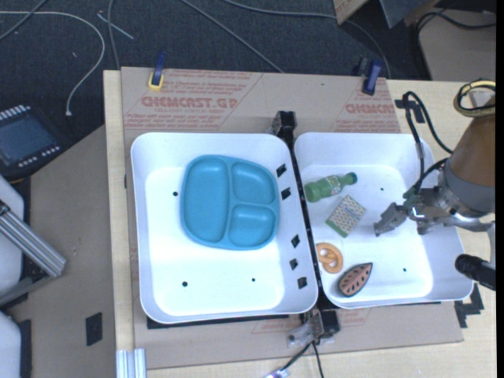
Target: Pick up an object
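Fig.: Near edge of right bin [409,288]: brown leaf-shaped item [355,279], w/ pretzel [329,257] just beside it. Mid-bin: patterned square packet [346,214]; gripper [391,220] hovers to its right, apart from it, nothing betw. fingers; whether they are spread or closed can't be told. Farther: green bottle [329,186] on its side. Left bin [150,235] holds blue divided tray [230,201]. Progress: no object grasped yet; approach, closing and lift all remain, packet prob. nearest candidate.

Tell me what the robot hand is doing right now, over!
Gripper over right bin, nothing between its fingers. Nearest thing: patterned packet, apart from it. Green bottle, pretzel and brown leaf-shaped piece untouched. Nothing in the way.
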Available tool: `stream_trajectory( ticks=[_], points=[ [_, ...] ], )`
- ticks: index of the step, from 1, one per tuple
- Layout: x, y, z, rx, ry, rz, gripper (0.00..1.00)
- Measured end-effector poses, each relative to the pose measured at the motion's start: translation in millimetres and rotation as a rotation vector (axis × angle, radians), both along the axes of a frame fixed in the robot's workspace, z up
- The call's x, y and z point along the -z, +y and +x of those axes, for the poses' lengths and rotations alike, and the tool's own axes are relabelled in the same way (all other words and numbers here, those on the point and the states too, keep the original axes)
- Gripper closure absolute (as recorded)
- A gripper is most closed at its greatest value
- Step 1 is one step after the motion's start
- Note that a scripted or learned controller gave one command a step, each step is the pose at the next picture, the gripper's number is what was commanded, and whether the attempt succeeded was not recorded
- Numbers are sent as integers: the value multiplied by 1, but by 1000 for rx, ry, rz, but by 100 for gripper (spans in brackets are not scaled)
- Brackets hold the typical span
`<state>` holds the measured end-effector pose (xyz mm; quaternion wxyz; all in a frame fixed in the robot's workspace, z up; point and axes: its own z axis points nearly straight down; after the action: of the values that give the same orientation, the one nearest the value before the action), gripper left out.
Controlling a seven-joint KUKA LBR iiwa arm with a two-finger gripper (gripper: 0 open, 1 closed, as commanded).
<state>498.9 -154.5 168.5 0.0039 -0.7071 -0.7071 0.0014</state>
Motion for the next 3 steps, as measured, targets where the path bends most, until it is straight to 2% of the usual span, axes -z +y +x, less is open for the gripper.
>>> stream_trajectory(
  ticks=[1, 2, 3],
  points=[
    [52, 8, 7, -1, -1, 0, 0],
    [85, 9, 6, 0, -3, -1, 0],
    [73, 8, 7, 1, -7, -2, 100]
  ],
)
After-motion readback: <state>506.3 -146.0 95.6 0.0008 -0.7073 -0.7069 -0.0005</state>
